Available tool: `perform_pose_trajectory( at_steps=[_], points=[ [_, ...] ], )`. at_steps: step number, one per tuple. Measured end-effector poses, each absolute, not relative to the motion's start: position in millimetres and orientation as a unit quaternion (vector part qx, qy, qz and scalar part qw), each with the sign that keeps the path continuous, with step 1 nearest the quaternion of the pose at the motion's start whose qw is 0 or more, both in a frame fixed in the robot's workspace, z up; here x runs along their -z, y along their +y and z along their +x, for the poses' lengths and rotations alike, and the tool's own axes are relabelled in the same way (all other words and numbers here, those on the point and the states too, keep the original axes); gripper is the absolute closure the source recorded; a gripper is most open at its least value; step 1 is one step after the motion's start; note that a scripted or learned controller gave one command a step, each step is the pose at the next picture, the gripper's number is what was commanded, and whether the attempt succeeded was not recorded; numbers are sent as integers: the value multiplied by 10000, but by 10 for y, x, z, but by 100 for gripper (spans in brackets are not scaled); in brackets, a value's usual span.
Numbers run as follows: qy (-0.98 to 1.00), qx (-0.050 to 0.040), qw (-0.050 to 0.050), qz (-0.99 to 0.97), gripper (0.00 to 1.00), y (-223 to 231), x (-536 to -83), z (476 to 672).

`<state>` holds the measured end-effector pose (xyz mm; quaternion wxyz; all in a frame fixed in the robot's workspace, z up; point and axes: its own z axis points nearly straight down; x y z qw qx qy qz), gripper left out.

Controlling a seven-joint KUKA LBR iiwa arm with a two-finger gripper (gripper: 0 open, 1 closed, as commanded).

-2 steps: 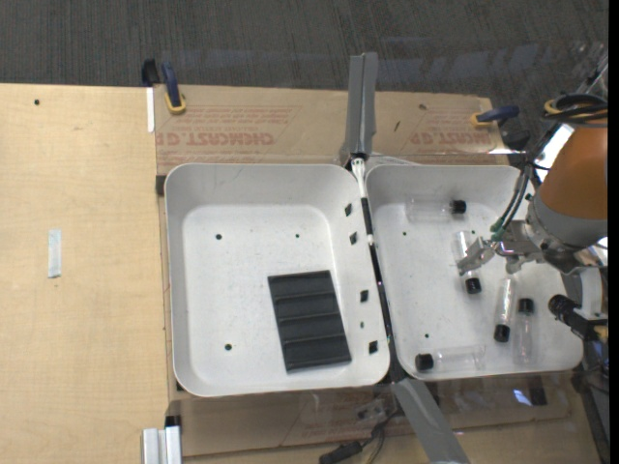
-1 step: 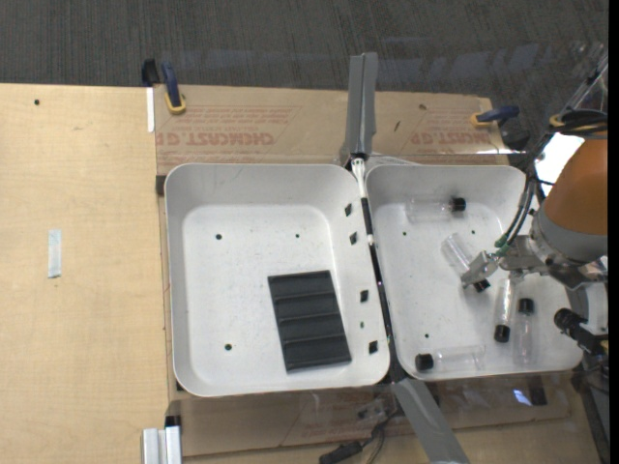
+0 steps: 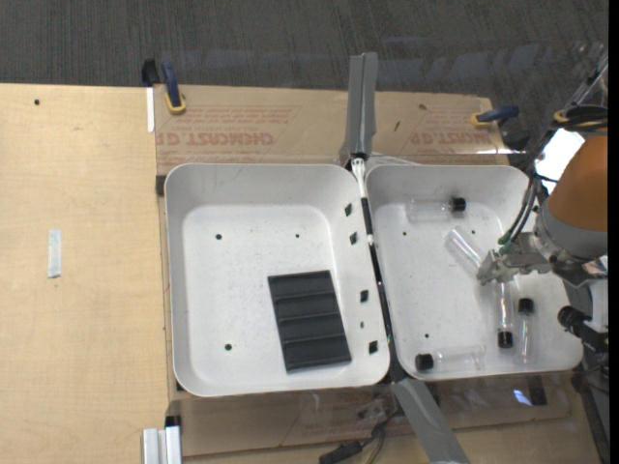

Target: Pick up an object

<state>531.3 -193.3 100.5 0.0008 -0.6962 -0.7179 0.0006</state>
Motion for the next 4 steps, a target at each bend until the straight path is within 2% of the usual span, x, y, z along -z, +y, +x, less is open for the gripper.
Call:
perform_pose_trajectory(
  at_steps=[1, 2, 3, 4],
  points=[
    [-7226, -6, -4, -6913, 100, -1586, -1552, 5977],
    [-7227, -6, -4, -6912, 0, -1586, -1553, 5978],
    [-7407, -10, -3, -6719, 0, -1521, -917, 6455],
    [-7515, -3, -2, -6598, 0, -1670, -921, 5934]
  ],
)
